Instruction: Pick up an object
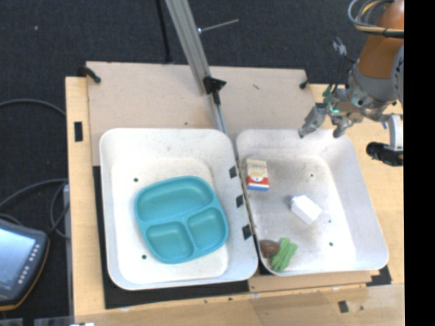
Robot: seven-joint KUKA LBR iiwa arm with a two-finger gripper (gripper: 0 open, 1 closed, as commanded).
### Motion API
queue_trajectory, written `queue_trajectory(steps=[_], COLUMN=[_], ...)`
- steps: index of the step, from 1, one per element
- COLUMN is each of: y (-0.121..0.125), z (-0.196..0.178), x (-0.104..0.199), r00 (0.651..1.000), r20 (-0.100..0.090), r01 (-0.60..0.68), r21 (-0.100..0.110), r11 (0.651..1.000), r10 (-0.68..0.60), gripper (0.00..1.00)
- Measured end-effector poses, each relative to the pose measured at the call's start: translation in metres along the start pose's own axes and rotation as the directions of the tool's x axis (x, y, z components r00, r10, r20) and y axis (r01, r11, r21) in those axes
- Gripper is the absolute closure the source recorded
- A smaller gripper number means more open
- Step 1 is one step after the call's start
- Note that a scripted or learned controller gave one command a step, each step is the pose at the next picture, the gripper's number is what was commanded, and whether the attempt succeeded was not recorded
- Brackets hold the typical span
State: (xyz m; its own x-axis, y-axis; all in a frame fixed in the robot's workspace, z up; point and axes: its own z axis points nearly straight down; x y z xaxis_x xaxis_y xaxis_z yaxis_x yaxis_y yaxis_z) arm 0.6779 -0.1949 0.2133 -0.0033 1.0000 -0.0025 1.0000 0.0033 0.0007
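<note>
Two shallow white plastic bins are seen side by side on a pale wooden surface. The left bin carries a teal plastic tray with three compartments, lying flat near its middle. In the right bin, a small cardboard box with a white, red and blue face lies near the left wall, toward the upper part of the bin. A white rectangular block is set at a slant near the middle of that bin, well apart from the box. At the lower left corner of the right bin, a brown rounded object and a green elongated object lie touching each other. The grey arm with the orange band is seen at the upper right of the frame, and its gripper hangs over the upper rim of the right bin with its two fingers spread apart, nothing being held between them. A slanted metal rail runs from the top of the frame down toward the gap between the bins.
</note>
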Motion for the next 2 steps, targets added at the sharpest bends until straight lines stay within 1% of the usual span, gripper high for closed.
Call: queue_trajectory(steps=[1, 2], y=[-0.044, -0.120], z=[0.089, 0.008], x=[0.080, 0.136], r00=[1.000, 1.000], r20=[-0.005, -0.005], r01=[0.003, 0.003], r21=[0.010, -0.004], r11=[1.000, 1.000], r10=[-0.003, -0.003], gripper=[0.00, 0.00])
